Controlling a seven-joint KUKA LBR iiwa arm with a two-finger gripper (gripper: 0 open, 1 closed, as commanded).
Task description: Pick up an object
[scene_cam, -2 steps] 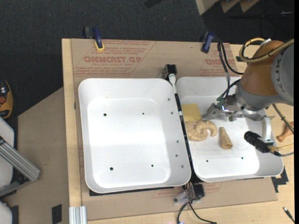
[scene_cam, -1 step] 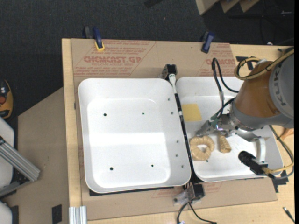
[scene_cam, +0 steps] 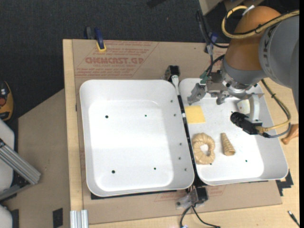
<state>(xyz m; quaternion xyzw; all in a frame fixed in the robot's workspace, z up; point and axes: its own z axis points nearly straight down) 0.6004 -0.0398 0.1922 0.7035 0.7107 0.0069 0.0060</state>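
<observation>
You are looking down on a brown cardboard-covered bench top (scene_cam: 118,56) printed with faint red lettering, set on dark grey carpet (scene_cam: 47,13). A blue-and-yellow clamp (scene_cam: 99,39) grips its far left edge. Near left, a silver aluminium rail (scene_cam: 19,163) lies at a slant.

We see three things lying in the right bin (scene_cam: 266,172): a flat yellow square (scene_cam: 195,114) near its left wall, a tan ring-shaped pastry (scene_cam: 204,148) below it, and a small tan cone (scene_cam: 228,144) just beside that.
</observation>
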